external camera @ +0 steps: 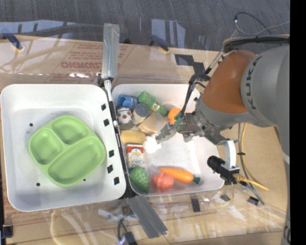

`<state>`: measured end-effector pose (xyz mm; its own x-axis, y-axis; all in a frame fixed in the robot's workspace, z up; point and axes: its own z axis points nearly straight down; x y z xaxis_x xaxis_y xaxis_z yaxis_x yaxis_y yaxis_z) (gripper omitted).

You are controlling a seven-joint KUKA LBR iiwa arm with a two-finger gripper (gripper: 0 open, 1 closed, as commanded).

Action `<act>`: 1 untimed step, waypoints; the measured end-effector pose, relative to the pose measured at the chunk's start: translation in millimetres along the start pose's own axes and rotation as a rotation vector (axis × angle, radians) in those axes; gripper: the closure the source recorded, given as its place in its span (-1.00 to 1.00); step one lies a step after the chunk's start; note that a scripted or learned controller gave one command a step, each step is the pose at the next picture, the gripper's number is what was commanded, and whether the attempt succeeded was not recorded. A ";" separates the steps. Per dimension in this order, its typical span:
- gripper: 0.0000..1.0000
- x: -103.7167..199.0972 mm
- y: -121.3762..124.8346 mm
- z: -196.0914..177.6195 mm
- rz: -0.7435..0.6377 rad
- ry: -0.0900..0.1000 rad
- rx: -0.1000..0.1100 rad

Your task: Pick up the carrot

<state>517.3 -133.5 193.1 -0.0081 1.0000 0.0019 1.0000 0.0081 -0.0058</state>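
I see the smooth, tapered carrot [177, 174] lower right (glossy plastic); the gripper's [166, 131] spread I can't tell.

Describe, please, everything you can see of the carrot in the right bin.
The carrot is a smooth orange toy, plastic by its look, with a small green stub at its right end. It lies flat near the front wall of the right bin, pointing left to right and slightly tilted. Its left end touches a pink-red toy. The gripper is farther back in the bin, apart from it.
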 end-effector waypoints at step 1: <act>-1.00 36.0 -41.8 74.5 -0.048 0.001 0.003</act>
<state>474.8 -97.7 118.9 -0.0560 0.9984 0.0030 0.9984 0.0560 -0.0086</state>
